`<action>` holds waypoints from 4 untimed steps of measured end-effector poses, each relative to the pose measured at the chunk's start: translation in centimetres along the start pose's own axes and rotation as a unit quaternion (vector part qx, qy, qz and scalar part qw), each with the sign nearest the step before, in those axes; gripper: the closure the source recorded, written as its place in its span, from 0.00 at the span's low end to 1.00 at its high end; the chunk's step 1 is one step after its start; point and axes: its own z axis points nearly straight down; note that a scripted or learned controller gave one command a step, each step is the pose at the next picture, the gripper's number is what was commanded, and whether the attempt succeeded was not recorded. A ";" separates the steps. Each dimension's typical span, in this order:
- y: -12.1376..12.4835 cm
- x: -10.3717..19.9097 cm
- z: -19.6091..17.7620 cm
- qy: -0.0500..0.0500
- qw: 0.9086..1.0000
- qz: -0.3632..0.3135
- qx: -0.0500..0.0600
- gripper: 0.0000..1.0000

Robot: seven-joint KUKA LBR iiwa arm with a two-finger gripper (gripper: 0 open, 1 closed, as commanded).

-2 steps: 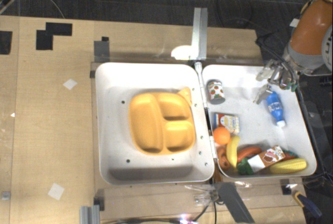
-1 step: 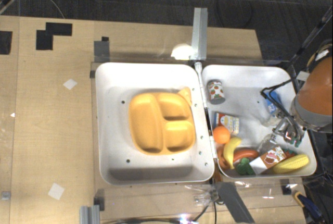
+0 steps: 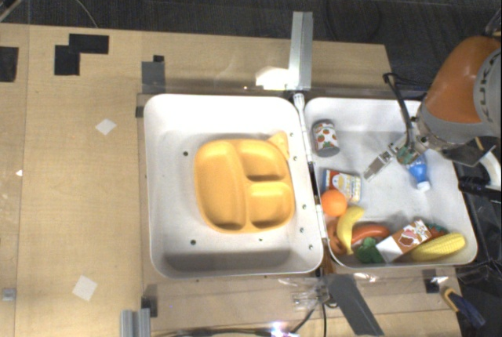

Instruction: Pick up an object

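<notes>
Reaching in from the right, the grey arm with its orange band (image 3: 463,81) hangs over the right shallow white bin (image 3: 369,112), its two-finger gripper (image 3: 390,157) low above the bin floor; whether the pincer is wide or narrow I cannot tell, and nothing shows between its tips. Just beside it lies a small blue-and-white bottle (image 3: 419,171). Further left stands a small printed can (image 3: 325,137). Along the bin's near side crowd a small printed carton (image 3: 345,184), an orange ball-shaped fruit (image 3: 334,203), a yellow banana (image 3: 346,224), a red sausage-like piece (image 3: 369,233), a green leafy piece (image 3: 367,250), a brown printed packet (image 3: 411,235) and a yellow corn cob (image 3: 439,246). In the left white bin (image 3: 169,171) rests a yellow plastic divided tray (image 3: 241,184).
</notes>
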 end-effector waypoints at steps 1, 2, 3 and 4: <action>4.2 -4.5 1.2 -0.001 0.998 -0.056 0.000 0.00; -4.1 -2.0 1.6 0.000 0.996 -0.094 -0.001 0.00; 2.8 -6.8 1.0 -0.001 0.997 0.074 0.000 0.00; 0.6 -5.5 -6.0 -0.002 0.992 0.127 -0.001 0.00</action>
